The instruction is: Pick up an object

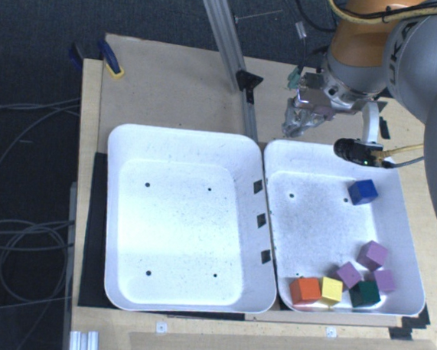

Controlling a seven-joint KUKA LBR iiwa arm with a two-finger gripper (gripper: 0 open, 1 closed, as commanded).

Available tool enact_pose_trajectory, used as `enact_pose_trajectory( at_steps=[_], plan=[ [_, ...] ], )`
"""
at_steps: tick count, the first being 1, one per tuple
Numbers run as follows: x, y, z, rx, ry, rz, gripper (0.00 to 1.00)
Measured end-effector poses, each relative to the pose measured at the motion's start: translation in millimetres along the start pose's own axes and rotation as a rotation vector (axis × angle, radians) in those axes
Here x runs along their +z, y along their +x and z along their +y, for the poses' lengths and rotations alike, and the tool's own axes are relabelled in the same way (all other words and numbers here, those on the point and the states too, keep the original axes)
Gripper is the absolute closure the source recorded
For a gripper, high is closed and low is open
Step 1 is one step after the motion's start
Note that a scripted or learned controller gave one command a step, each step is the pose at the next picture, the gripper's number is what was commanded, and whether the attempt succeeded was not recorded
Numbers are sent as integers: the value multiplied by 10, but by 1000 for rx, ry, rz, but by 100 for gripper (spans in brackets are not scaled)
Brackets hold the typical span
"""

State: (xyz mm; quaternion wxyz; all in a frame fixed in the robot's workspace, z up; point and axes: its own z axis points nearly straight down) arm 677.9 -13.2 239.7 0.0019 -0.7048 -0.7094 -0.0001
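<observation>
Beside blue cube [363,191], purple cubes [372,254] cluster apart.

A pale wooden bench [173,89] carries two shallow white bins set side by side, their inner rims touching along small black clips [260,220]. The left bin [176,220] and the right bin [337,220] sit on a dark mat [93,220] (visible along the left bin's outer edge). A blue-and-yellow clamp [111,58] grips the bench's far left corner.
</observation>
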Motion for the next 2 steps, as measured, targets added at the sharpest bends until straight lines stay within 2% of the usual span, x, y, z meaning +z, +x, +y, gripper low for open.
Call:
enact_pose_trajectory(
  at_steps=[2],
  plan=[
    [144, 1035, -114, 0, 1, 0, 100]
  ],
)
